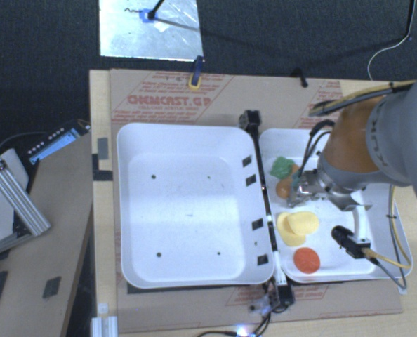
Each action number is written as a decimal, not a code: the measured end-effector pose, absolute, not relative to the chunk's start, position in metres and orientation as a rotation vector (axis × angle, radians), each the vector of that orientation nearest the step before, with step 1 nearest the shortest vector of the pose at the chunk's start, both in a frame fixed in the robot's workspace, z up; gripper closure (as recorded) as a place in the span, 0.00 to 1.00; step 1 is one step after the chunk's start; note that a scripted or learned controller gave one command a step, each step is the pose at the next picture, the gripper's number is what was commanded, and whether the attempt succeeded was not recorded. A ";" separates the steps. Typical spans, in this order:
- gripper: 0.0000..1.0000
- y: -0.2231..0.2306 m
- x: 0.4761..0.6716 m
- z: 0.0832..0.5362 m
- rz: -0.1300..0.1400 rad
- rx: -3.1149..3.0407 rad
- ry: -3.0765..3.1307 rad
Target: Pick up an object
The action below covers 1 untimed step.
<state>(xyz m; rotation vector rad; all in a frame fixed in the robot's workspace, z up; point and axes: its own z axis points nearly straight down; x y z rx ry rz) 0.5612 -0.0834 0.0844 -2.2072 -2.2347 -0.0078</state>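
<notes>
The gripper (298, 190) is hanging low over the right bin (380, 269), just under the arm's grey wrist and orange band (349, 146), and whether it is open, shut or gripping anything cannot be told, since the metal parts at its tip are small and partly masked by the wrist above them. It is sitting right at a small orange-brown object (284, 187), which is lying at about nine o'clock from the tip and looking to be touching or nearly touching it. A green object (284, 166) is resting just beyond that, at roughly ten to eleven o'clock from the gripper, close to the bin's inner wall. At about six o'clock from the tip a yellow object (298, 226) is lying, its long axis seeming to run roughly three to nine o'clock, and further on at six o'clock a flat red disc (307, 260) is sitting near the bin's near rim. The left bin (135, 209) is lying well apart at nine o'clock. Judging by the layout, the orange-brown piece is the nearest candidate for the pick, needing only a slight shift toward nine o'clock, while the yellow one would call for a pull back toward six o'clock.
</notes>
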 end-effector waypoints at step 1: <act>1.00 -0.063 0.637 0.193 -0.019 -2.220 -2.242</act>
